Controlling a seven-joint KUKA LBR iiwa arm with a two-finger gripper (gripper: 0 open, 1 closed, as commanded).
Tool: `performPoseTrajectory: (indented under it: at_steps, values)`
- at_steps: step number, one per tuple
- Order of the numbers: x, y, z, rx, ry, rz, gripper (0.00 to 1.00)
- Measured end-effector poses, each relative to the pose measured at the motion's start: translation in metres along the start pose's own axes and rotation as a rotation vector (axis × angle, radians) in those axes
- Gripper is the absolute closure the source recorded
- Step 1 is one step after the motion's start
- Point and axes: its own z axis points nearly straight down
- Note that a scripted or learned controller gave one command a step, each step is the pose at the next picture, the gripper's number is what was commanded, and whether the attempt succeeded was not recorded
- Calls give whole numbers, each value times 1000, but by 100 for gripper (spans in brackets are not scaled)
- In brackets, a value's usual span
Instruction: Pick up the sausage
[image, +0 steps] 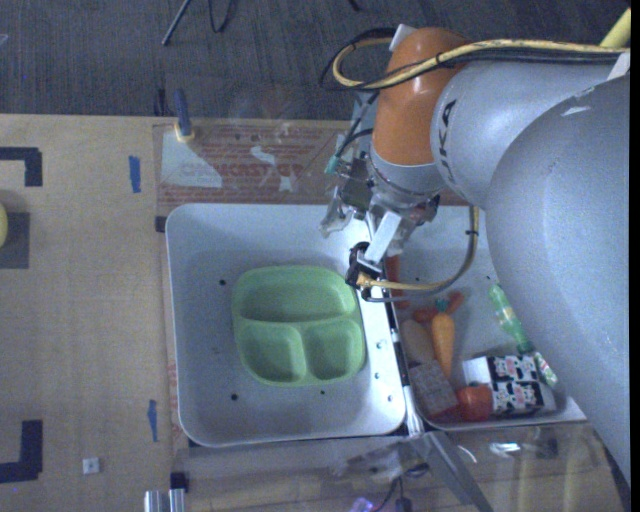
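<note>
Matt green plastic tray (297, 325); glossy white bins (195, 330) (smooth); wooden bench (80, 330)

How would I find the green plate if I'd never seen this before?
Find the two white bins side by side and take the left bin. The green plate lies in its middle. It is split into three sections, unlike the toy food heaped in the right bin.
</note>
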Motion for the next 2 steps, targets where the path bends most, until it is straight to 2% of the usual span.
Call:
performPoseTrajectory:
  at_steps: [1,2]
  values:
    - [62,1,89,4,-1,230,0]
    - [149,-28,64,1,2,432,0]
